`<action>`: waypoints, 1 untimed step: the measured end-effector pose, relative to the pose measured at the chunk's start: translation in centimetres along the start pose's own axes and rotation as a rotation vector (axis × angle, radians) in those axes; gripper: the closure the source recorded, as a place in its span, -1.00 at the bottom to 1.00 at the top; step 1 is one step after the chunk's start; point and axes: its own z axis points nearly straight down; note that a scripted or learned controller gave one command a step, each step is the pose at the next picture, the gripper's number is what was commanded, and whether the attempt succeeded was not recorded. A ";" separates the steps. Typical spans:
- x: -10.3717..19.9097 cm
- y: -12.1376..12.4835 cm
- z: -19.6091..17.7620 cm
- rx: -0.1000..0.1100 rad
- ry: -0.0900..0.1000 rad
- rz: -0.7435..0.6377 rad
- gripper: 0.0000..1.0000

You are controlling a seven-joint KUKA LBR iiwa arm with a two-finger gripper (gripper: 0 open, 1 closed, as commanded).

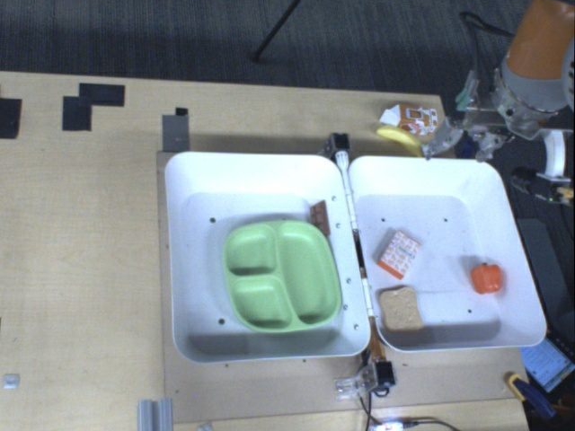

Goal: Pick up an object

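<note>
In the camera view, we see the gripper (pixel 460 140) above the far rim of the right bin (pixel 508 196), near the top right of the picture. Nothing sits between its fingers as far as we can see, and whether they are spread or pressed together we cannot tell at this size.

The candidates for picking all lie below the gripper in the picture, toward the near side of that bin. The orange-and-white box (pixel 398 253) is a little to the left of the gripper and lies flat and tilted. We judge it light and stiff — a pinch across its two long edges should hold. The tan block (pixel 401 310) is further down, close to the near wall. It looks like a sponge or a piece of bread, so probably soft and light; the fingers may squeeze it, but it should not slip. The small red-orange object (pixel 486 278) is below and slightly right of the gripper. It seems rounded and maybe smooth, so it could roll away from closing fingers.

In the left bin (pixel 184 241), far to the left of the gripper, lies a green divided tray (pixel 281 275) — wide and shallow, graspable only at its rim.
</note>
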 end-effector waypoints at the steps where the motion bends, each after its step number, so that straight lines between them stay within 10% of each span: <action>1: 3.1 0.3 11.6 0.004 0.002 -0.002 -1.00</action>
